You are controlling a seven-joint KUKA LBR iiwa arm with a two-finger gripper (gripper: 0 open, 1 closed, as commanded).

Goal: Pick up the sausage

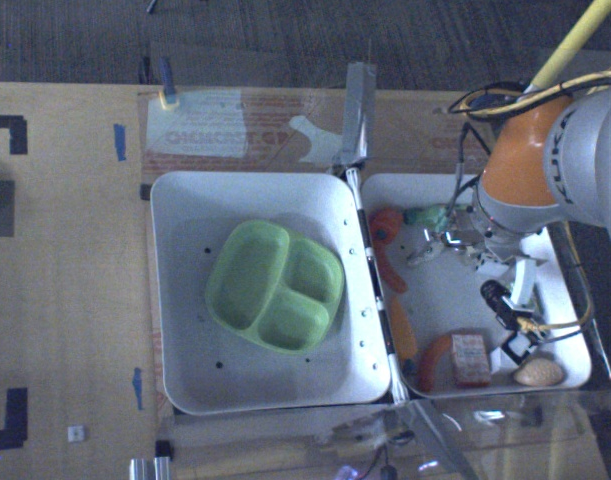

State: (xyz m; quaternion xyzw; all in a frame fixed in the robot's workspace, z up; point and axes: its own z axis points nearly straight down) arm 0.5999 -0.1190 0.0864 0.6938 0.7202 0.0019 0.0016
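The hand [437, 245] hangs low inside the right bin [570, 273], in its upper half, reaching toward the bin's left side from a wrist that comes in from the right. Whether it is released or clenched I cannot tell; metal parts and cables crowd the tip, and nothing can be seen held there. The arm [530, 163] bends steeply down over the bin, its orange band directly above the wrist and the grey link beyond it at the right edge. A yellow hose and black cables loop over the top of the arm.

Nearest the camera, along the bin's bottom edge, lies the sausage [431, 359], a reddish curved piece beside a small red and white box [470, 358], which touches it on the right. A tan rounded lump [539, 372] sits in the bottom right corner. A thin orange stick [401, 330] lies along the left wall, well below the hand. Further up that wall is a red-orange thing [386, 226], and a pale green piece [426, 215] lies just above the hand.

The left bin [175, 228] holds a green divided plate [275, 286], tilted a little. Both bins rest on the wooden desk [65, 298]
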